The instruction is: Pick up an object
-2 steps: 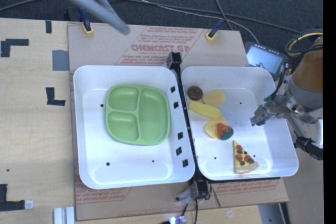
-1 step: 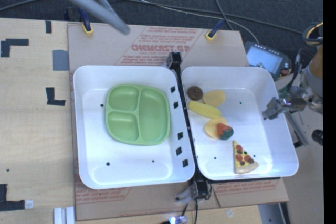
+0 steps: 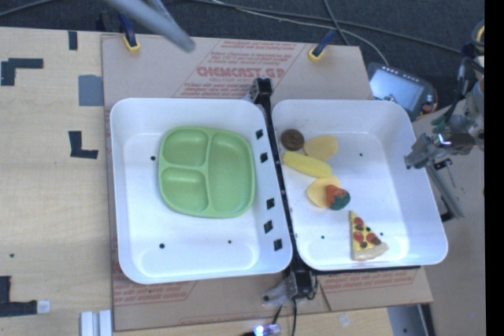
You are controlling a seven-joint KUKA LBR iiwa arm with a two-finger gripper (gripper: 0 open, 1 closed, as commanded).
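Hanging at the right rim of the right bin [image 3: 413, 193], my arm [image 3: 461, 130] sits outside the bin wall, over the edge of the counter [image 3: 47, 193]. Its end is small and blurred from here, so I cannot tell whether my jaws stand apart or together; nothing shows between them.

The things I could take all lie in the right bin, toward its left half and well apart from me. A brown round piece [image 3: 293, 139] sits near the dividing wall, with a yellow oval piece [image 3: 321, 146] just beside it on the right. Below them a long yellow piece [image 3: 307, 164] lies at a slant. Below that is another yellow chunk [image 3: 318, 191], touched on its right by a red and green piece [image 3: 339, 199]. A toy pizza slice [image 3: 365, 237] lies alone near the front wall, its tip pointing to the back of the bin.

The left bin [image 3: 126, 169] holds a green divided plate [image 3: 209, 171], lying flat near its middle. Black clips [image 3: 270, 204] run down the seam where the two bins meet. Both bins rest on a cardboard sheet [image 3: 236, 67] held by two yellow clamps [image 3: 130, 43] at its far edge.
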